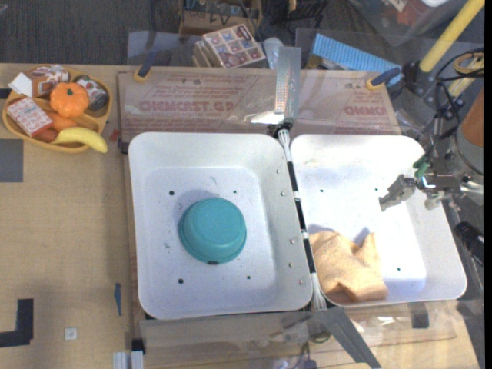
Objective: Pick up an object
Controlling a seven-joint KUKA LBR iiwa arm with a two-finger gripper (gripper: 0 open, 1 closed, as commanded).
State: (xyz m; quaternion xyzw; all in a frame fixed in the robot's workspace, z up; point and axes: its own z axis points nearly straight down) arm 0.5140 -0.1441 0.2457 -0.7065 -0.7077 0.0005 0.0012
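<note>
A teal bowl [213, 230] lies upside down in the middle of the left bin [154, 167]. A tan, crumpled cloth-like piece [350, 267] rests in the near left corner of the right bin [346, 160]. My gripper [393, 192] hangs over the right half of the right bin, up and to the right of the tan piece and apart from it. It stands open with nothing between its fingers. The arm's wrist [442, 179] reaches in over the bin's right rim.
A metal divider [296, 206] separates the two bins. A yellow dish with toy fruit [58, 114] sits on the bench at the far left. Cardboard [200, 102] and clutter lie behind the bins. Cables hang by the arm at right.
</note>
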